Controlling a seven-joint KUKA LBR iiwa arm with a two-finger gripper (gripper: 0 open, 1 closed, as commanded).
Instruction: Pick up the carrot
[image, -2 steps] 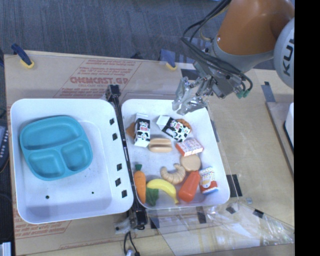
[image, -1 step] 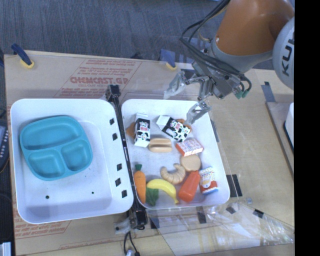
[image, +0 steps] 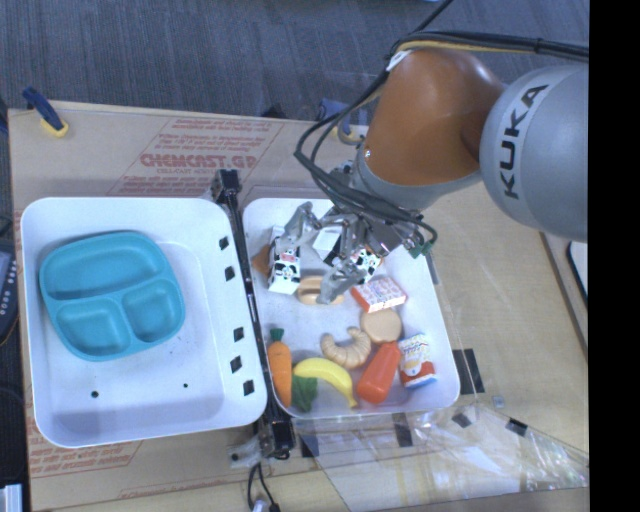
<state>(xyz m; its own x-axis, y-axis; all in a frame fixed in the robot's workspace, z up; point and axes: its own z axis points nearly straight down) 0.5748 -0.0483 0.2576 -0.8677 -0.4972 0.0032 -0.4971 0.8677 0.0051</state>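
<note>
Zero progress so far imo: the carrot (image: 281, 368) lies untouched at the right bin's (image: 447, 352) near-left corner, while the claw (image: 322, 262) hovers spread, holding nothing, over the far end.

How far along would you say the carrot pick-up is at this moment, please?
Done: the claw is over the right bin. In hand: nothing visibly gripped. Left: the carrot lies at the bin's near-left corner beside the banana, away from the claw, needing approach, grasp, lift.
</note>
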